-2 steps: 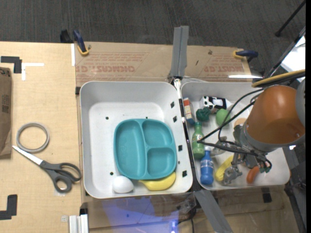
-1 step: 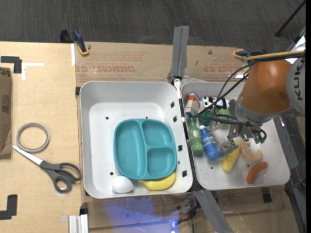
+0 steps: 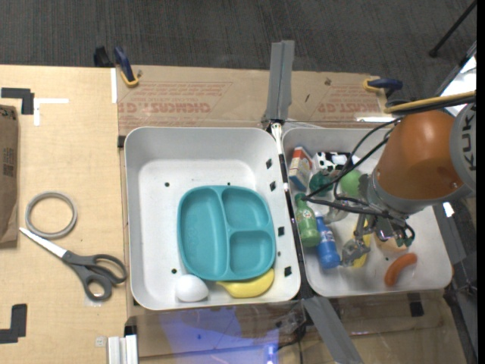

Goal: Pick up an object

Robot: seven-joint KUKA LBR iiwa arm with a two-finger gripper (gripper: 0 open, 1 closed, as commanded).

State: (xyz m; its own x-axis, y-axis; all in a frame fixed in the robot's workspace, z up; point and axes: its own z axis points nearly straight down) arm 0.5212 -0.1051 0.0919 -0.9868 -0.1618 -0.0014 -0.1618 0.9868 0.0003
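Gripper: low in the right bin; grip state cannot be told.
Bins: two.
Right bin: one orange carrot-shaped toy near front edge; one blue bottle; one green bottle.
Left bin: one teal divided tray; one white egg; one banana.

Even overhead light, bright white bins, bluish glow at bottom edge, slightly soft focus

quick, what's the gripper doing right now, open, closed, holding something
Gripper: cannot be told. It sits low among the clutter in the right bin, under the arm's orange band.
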